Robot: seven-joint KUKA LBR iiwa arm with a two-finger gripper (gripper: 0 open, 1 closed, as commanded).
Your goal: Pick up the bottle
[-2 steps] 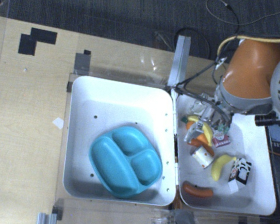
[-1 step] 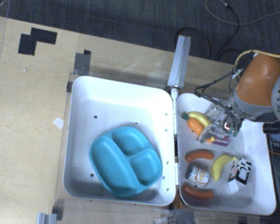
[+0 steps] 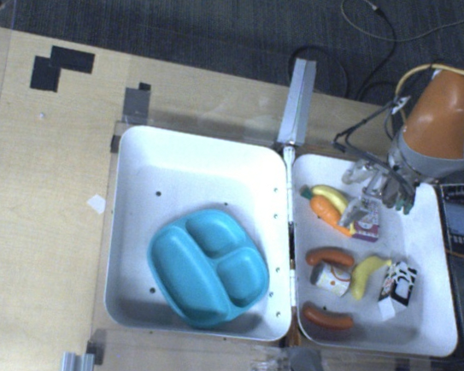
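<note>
Looking down on the table [image 3: 49, 196], we saw two shallow white bins set side by side, an arrangement that kept the loose items corralled within the arm's reach from the right. The left bin [image 3: 138, 209] carried a blue divided plate [image 3: 207, 267] lying flat. The right bin [image 3: 437, 289] held the small goods: a banana [image 3: 329, 195] and a carrot [image 3: 328, 210] touching near the rear left corner, a sausage [image 3: 331, 257] in the middle, a second sausage [image 3: 329, 318] at the front, a yellow piece [image 3: 365, 276] and a black-and-white pack [image 3: 400, 283]. We judged the bottle [image 3: 332, 279] to be the small white item with a red mark, lying on its side just in front of the middle sausage and touching the yellow piece, though its shape was too small to confirm. The tool [image 3: 365, 218] hung over the rear of the right bin, just beside the carrot and directly above a small purple object [image 3: 366, 234], apart from the bottle. We could not tell whether the tool was spread or pressed together, nor whether it touched the purple object; nothing was visibly gripped. We judged that the pick had not yet been made.
</note>
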